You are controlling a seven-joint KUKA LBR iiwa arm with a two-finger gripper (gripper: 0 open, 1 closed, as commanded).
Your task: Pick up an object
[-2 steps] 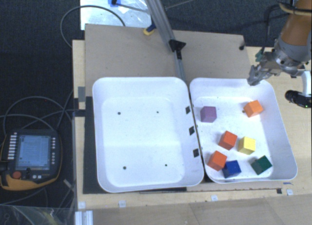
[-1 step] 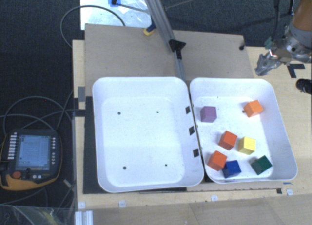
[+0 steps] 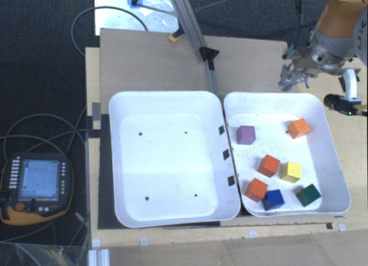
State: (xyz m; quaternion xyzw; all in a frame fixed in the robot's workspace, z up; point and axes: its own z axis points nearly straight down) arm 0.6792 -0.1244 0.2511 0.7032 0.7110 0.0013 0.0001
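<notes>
Blue cube (image 3: 273,199) at right bin (image 3: 329,144) front edge, between red cube (image 3: 256,189) and green cube (image 3: 309,194). Claw (image 3: 291,79) above bin's back rim, holding nothing; finger state: cannot tell.

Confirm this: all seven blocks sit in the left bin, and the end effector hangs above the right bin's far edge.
Not quite. The camera view shows the seven blocks, among them the purple block and the yellow block, in the right bin, not the left bin. The end effector does hang above the right bin's far edge.
</notes>
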